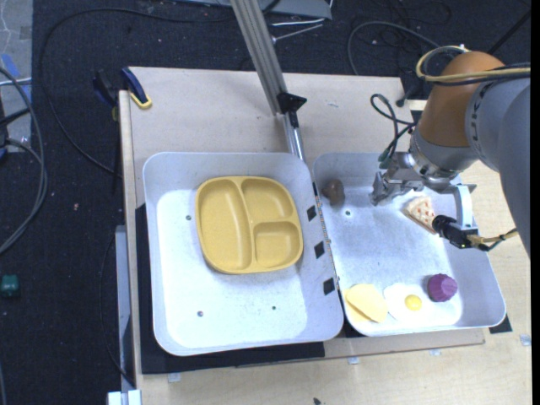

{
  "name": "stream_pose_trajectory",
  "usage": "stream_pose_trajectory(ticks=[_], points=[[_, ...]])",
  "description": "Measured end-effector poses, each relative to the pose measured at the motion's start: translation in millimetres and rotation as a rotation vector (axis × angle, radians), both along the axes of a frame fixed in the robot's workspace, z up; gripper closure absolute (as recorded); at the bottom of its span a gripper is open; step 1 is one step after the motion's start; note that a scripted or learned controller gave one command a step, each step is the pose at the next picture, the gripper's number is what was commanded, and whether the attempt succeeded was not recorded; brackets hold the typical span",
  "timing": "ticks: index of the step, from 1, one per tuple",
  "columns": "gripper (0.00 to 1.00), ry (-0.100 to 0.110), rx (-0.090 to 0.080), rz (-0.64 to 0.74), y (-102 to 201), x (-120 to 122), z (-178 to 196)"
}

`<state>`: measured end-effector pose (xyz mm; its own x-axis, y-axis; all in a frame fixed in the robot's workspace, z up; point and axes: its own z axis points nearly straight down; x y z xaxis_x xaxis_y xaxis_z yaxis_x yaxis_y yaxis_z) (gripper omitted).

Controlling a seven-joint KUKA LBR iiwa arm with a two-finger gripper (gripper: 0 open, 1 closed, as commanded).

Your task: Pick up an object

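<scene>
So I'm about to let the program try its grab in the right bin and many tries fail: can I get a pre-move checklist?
1. Gripper over the right bin: ok.
2. Nothing seen between its fingers: ok.
3. Finger opening: cannot tell.
4. Pizza slice close beside the gripper: ok.
5. Brown piece near the bin wall, awkward: not ok.
6. Fried egg, yellow wedge, purple piece apart from the arm: ok.

No readable text, label, brand, number or sign on anything here
</scene>
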<state>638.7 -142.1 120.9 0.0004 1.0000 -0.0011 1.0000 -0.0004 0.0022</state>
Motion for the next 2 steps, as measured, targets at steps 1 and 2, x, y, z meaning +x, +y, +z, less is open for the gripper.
stream_pose_trajectory(ticks=[1,2], points=[[1.00,-0.003,0.000,-0.001,-4,-2,44],[1.00,-0.005,-0.001,0.002,-4,0,98]])
